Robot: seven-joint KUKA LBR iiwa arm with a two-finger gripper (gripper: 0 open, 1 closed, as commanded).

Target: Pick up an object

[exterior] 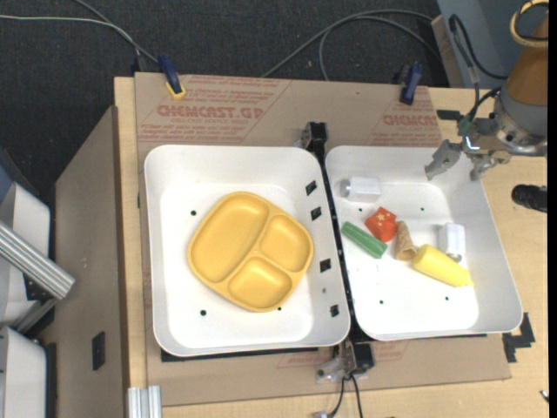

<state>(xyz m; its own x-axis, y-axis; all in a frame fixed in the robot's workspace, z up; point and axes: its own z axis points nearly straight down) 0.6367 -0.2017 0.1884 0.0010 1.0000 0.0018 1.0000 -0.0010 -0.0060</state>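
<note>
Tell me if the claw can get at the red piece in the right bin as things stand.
Probably yes. The claw hangs open over the right bin's far corner, and the red piece lies uncovered, though the green piece and brown cone crowd its sides.

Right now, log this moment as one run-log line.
gripper: open, above right bin's far right corner, holding nothing | right bin: yellow item, green item, red item | left bin: yellow tray

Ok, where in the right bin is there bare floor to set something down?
In the right bin, bare floor lies along the near edge below the yellow piece, and at the far right corner under the hand. The middle is crowded around the red piece.
</note>
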